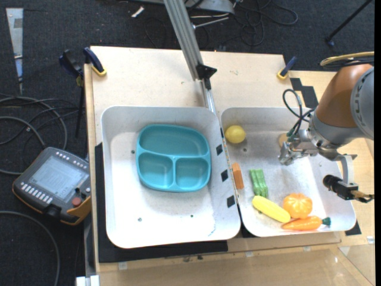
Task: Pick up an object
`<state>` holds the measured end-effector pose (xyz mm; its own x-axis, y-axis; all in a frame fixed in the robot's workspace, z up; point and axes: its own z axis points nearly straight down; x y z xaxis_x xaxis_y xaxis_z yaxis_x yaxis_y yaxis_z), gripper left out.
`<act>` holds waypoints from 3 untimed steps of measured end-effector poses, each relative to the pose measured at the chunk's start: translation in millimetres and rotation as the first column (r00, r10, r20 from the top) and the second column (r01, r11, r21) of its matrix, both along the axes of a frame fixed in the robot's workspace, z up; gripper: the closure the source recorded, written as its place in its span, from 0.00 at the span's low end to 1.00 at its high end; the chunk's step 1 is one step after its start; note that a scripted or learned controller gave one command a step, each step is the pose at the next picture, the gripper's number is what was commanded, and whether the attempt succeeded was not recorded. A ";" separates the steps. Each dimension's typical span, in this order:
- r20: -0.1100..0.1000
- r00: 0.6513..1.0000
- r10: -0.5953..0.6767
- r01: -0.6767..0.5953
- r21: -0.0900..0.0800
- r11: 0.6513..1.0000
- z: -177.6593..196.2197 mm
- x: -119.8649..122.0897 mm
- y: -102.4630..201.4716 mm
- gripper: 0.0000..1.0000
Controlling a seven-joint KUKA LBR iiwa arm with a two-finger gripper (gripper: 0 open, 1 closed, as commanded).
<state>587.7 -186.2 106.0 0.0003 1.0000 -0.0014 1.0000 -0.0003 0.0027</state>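
The gripper (288,154) is hanging over the right bin (268,119), near its middle right; how its jaws stand cannot be told. The lemon (236,134) is lying at its ten o'clock, well apart. The green beans (258,182) are sitting at its seven o'clock, and the orange (297,205), banana (270,209) and carrot (305,223) are clustering near its six o'clock. The teal divided plate (174,158) is resting in the left bin (119,177).

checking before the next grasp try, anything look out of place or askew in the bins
Nothing spilled or damaged. One small oddity: an orange block sits up on the divider between the bins rather than on a bin floor. The other items lie in the right bin; the teal tray lies flat in the left.
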 end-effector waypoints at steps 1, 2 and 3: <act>0.003 1.000 0.002 -0.002 -0.001 1.000 42.8 1.3 -1.3 1.00; 0.006 1.000 0.003 -0.003 -0.002 1.000 101.1 11.6 -5.6 1.00; 0.002 1.000 0.003 -0.003 0.000 1.000 123.5 12.7 -5.6 1.00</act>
<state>600.3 -191.8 229.4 -0.0029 1.0000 -0.0017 1.0000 0.0029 0.0044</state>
